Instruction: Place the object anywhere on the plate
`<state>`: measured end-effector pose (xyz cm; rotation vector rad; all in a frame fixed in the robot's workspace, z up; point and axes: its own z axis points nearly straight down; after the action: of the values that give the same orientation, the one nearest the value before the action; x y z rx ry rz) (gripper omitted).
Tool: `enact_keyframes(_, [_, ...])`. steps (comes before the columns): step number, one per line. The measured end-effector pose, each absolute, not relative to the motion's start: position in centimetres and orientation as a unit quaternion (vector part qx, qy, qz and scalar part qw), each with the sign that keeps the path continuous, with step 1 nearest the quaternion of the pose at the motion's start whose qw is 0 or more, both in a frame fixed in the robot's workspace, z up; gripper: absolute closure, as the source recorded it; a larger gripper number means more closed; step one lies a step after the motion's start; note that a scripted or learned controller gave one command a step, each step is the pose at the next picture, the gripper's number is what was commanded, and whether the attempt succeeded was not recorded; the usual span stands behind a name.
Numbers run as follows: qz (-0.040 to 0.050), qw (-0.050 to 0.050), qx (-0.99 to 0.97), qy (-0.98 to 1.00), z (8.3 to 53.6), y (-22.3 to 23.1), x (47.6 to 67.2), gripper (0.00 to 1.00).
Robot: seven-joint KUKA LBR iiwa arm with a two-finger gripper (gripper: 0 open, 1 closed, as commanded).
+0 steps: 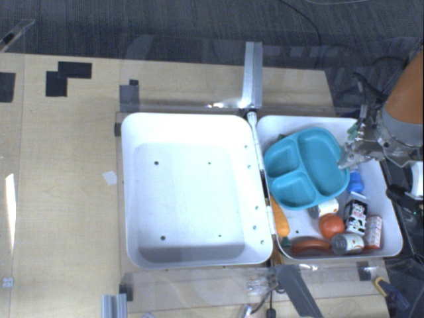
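A blue divided plate [308,167] lies tilted in the right bin [395,244], towards its back. My gripper [350,156] hangs over the plate's right rim, under the grey wrist with its orange band [405,98]. Just below the gripper, a small blue object [356,183] lies against the plate's edge. Whether anything is between the gripper's tips is unclear. Loose items crowd the front of that bin: an orange carrot [281,221], a red tomato [331,226], a black-and-white piece [356,216] and a small can [373,232].
The left bin [142,197] sits beside the right one, with a metal divider post [253,78] between them at the back. A dark reddish item [310,246] and a grey cylinder [344,244] lie along the right bin's front wall. Cables hang at the far right.
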<state>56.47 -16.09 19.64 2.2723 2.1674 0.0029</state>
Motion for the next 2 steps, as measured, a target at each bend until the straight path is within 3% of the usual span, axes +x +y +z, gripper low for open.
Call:
enact_keyframes(1, [0.0017, 0.002, 0.724, 0.69, 19.8, -16.1, 56.5, 0.0])
enact_keyframes(2, [0.0017, 0.003, 0.817, 0.577, 29.7, -19.1, 54.3, 0.0])
